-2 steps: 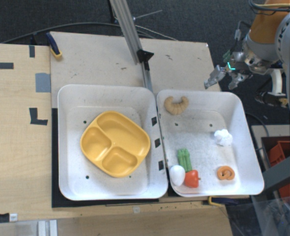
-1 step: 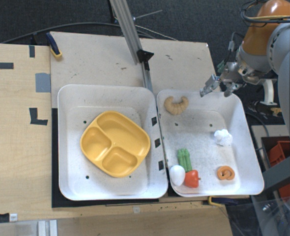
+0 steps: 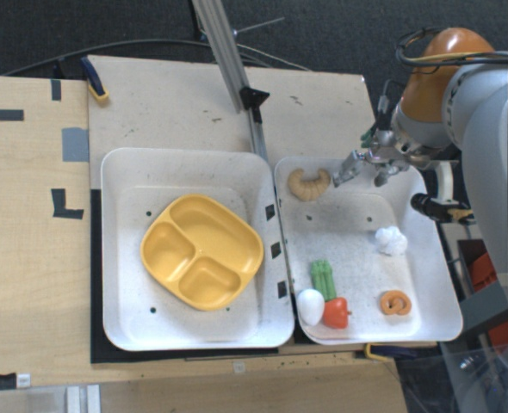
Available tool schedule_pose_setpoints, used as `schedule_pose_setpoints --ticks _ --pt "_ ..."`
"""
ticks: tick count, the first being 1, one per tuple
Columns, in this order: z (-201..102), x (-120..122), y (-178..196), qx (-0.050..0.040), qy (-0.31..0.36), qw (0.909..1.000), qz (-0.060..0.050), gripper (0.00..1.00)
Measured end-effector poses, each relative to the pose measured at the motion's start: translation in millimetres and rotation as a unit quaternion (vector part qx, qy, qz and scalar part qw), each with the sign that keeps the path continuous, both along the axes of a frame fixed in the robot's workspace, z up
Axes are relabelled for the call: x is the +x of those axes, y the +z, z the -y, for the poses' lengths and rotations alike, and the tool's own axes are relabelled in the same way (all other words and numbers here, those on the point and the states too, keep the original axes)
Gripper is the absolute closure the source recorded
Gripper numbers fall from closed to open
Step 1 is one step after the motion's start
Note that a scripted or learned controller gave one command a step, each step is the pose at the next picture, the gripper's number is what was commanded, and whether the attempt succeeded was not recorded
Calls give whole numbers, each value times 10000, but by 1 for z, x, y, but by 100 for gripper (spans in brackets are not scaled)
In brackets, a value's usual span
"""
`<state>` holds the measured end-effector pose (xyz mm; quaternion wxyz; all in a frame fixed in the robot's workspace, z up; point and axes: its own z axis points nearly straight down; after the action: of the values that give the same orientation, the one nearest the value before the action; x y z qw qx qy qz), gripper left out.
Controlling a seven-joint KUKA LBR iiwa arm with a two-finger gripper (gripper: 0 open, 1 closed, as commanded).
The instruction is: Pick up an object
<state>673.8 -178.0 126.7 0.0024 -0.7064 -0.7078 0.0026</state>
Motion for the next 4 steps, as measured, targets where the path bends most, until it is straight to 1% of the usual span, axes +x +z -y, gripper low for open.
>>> schedule_pose_setpoints --ticks 1,2,3,4 --pt "2 -2 -38 -13 -13 10000 -38 0" --pt "2 -2 -27 -16 -8 10000 -41 100" --pt "-8 4 25 -2 1 10000 59 100" --pt "-6 4 69 -1 -2 10000 53 100"
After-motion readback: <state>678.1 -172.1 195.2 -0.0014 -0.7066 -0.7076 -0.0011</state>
